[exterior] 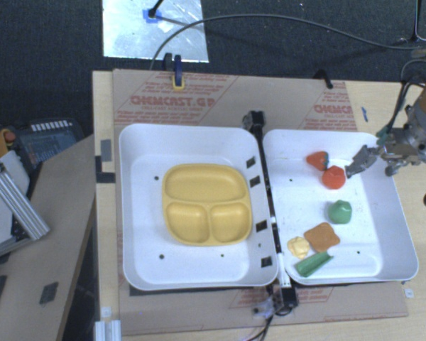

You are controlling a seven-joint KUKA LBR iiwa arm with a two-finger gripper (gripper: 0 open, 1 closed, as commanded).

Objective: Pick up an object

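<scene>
Two shallow white bins sit side by side on a bench. The left bin (138,155) holds a yellow divided plate (206,203) with three compartments, lying flat near its middle. The right bin (390,219) holds the loose pieces: a red-orange piece (317,160) near the far side, a round red piece (334,178) just beside it, a green pepper-like piece (339,211) near the middle, and toward the near edge a brown piece (321,237), a small yellow piece (298,246) touching it, and a long green piece (313,263) just below both. The gripper (358,162) reaches in from the right over the right bin, its tip just beside the round red piece; whether it is wide or narrow cannot be told from this angle, and nothing is seen held in it. The bins rest on a brown protective sheet (199,94) printed with red lettering, laid over a pale wooden benchtop (103,91). Beyond the bench, a dark carpeted floor bears a shiny metal plate (153,20) with a blue mark, and a cable (298,25) runs across it. At the left edge stand an aluminium rail (14,197) and a handheld control unit (42,141).
</scene>
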